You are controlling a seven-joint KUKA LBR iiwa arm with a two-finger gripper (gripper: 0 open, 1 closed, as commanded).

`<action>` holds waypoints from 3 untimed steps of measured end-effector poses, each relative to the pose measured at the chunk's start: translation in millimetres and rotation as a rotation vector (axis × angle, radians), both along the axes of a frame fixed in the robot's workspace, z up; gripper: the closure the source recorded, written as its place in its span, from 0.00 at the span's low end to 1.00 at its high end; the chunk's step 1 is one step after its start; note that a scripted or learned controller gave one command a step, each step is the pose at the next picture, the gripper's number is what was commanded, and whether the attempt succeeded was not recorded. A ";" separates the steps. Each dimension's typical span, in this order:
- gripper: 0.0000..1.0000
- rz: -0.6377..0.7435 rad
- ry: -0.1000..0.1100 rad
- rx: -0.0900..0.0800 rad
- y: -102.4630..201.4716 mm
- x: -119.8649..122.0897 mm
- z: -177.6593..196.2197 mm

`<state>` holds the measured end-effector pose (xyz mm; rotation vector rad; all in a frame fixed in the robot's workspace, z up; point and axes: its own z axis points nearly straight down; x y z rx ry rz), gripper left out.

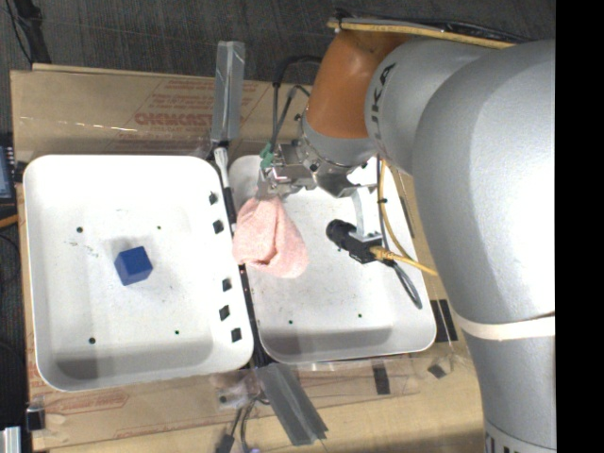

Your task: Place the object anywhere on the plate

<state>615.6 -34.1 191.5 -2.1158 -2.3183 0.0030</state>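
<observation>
Single overhead view, arm entering from the right. The gripper sits over the left part of the right bin, close to the divide between the two bins. A pink cloth hangs from it: the top of the cloth is bunched into a narrow neck that runs up into the fingers, and the rest drapes downward in a loose fold. Judged from that neck, the claw is closed on the cloth.

The cloth's lower edge lies over or just above the right bin's floor near its left wall; the slanted view does not settle whether it touches the floor or hangs free.

The left bin holds a small blue cube, well apart from the arm and untouched. A black part with a yellow cable shows beside the cloth, under the arm's wrist; likely arm hardware, not a loose item.

No plate can be picked out with confidence. A pale rounded shape sits at the top of the divide, just above the cloth, partly hidden by the gripper; cannot tell what it is.

Progress, as a judgement: the pick looks done, cloth secured and lifted. Remaining: carry to the plate, lower, release, withdraw. The cloth is limp, so it may trail or snag on the bin wall during transfer.
</observation>
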 end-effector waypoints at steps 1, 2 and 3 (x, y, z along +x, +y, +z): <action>1.00 0.007 0.000 0.000 1.0 0.2 40.1; 1.00 0.414 0.001 0.000 40.9 -15.3 34.2; 1.00 0.821 0.001 0.002 86.0 -35.5 25.5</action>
